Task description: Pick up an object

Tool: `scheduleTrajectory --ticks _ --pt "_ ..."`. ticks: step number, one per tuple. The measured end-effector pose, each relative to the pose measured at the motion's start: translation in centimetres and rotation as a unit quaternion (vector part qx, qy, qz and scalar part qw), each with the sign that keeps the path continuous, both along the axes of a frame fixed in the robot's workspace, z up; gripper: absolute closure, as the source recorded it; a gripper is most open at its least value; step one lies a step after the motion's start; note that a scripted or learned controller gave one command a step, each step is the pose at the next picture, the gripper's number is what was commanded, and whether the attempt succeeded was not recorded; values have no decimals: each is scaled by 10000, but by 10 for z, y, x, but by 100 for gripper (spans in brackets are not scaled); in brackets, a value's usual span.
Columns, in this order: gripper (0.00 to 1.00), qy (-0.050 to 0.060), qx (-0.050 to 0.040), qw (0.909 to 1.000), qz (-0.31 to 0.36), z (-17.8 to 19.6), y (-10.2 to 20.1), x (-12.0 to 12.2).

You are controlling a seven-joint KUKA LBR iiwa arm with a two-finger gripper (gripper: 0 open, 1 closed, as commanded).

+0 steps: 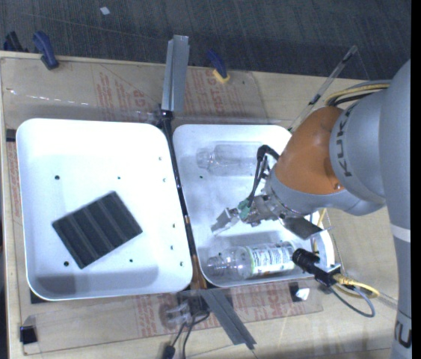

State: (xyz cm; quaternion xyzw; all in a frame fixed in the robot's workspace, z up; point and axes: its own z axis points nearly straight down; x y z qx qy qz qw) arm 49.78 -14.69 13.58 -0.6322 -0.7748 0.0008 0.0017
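Labelled plastic bottle (259,260) is lying along the right bin's (195,200) near wall. I'm hovering the gripper (229,217) just above it, fingers spread and holding nothing. Next I'm judging a descent onto the bottle, then closing.

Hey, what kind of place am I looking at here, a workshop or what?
Most likely a robotics lab's bin-picking test bench. A grey and orange robot arm reaches over two shallow white plastic bins on a board held by blue clamps, with clear plastic bottles and a dark ribbed rectangular pad as practice objects.
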Motion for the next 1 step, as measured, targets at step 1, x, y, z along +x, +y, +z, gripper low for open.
scheduleTrajectory --ticks 1 --pt "0 -10 -1 9999 -103 56 85 27"
